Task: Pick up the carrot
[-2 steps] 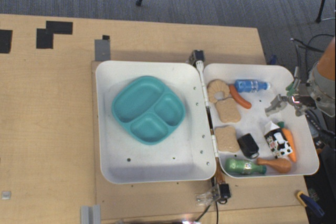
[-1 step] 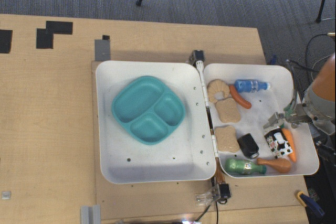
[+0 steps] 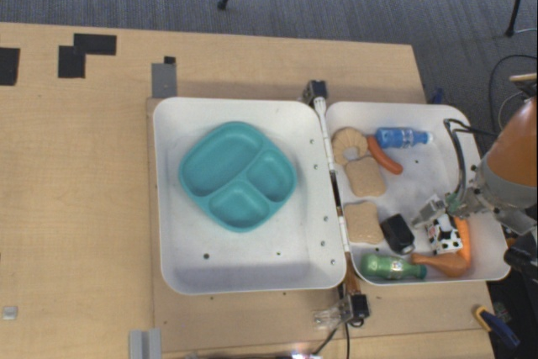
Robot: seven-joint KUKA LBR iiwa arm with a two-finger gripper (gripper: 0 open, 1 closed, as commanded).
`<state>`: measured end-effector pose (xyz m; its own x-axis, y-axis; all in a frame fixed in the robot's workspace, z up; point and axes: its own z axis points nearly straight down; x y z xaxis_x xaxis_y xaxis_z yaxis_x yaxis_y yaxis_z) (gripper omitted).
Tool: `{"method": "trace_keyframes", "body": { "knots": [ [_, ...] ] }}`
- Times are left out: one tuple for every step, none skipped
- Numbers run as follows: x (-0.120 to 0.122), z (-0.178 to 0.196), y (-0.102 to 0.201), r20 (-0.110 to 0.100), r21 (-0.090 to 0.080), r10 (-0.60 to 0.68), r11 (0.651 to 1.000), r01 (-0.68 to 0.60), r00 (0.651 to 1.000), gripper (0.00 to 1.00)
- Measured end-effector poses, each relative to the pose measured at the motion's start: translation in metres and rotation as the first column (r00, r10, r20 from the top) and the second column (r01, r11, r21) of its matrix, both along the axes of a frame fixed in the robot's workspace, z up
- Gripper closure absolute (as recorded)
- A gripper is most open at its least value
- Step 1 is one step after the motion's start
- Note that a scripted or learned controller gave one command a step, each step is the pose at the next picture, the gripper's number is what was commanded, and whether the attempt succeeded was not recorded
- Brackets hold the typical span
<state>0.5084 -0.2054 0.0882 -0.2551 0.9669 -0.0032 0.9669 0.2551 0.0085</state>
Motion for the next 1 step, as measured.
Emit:
{"method": "trace_keyframes", "body": {
  "knots": [
    [-0.0162, 0.0007, -0.0008, 0.004, -0.008, 0.361, 0.933, -0.361, 0.933, 0.00]
  ]
}}
